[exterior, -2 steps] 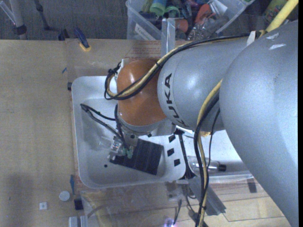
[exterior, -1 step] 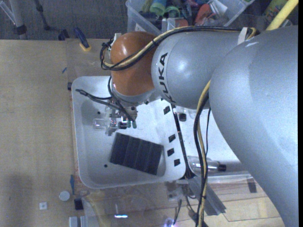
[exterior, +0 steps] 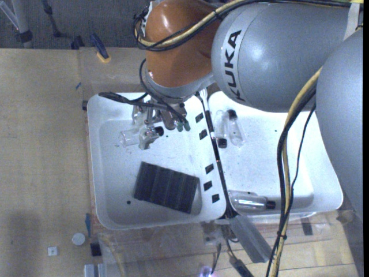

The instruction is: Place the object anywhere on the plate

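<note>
Camera view looks down on the grey KUKA arm (exterior: 271, 51) reaching over the left shallow white bin (exterior: 93, 160), with its two-finger gripper (exterior: 152, 124) low over the far half of that bin. The tooling is a tangle of metal and glare, so it cannot be told whether the gripper is apart, together or clamped on anything.

Just to the left of the gripper, touching or nearly touching it, sits a small clear glassy object (exterior: 129, 137), which is probably the task's thing. Whether it rests on the bin floor or hangs from the gripper cannot be told.

The dark ribbed rectangular plate (exterior: 166, 187) lies in the same bin, in its near half, well apart from the gripper and the clear object. From the gripper it lies toward the bottom of the view and slightly to the right. Its long axis runs roughly left to right, dipping a little at the right end.

The coming move therefore seems to turn on a short carry toward the near edge of the bin. The plate's broad face gives a generous target.
</note>
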Robot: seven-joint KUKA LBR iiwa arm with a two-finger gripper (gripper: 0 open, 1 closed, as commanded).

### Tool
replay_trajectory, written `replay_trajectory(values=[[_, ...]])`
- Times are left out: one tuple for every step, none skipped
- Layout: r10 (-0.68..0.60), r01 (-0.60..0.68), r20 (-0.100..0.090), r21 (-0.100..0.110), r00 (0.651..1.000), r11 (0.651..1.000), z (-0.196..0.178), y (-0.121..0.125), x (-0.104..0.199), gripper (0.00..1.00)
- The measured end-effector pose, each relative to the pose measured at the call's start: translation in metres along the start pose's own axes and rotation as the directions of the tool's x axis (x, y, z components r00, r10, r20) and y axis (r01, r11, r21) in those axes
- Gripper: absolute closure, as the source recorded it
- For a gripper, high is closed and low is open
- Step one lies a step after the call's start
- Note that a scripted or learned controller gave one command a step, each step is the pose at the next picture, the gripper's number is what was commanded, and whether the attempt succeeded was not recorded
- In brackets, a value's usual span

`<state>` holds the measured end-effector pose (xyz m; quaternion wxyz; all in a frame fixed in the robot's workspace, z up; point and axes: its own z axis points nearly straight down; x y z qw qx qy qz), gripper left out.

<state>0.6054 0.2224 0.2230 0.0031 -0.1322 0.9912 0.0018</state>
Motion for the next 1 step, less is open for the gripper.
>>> replay_trajectory(values=[[-0.539,0.539,0.001,-0.001,0.842,0.842,0.068,-0.0114,-0.0531,1.0]])
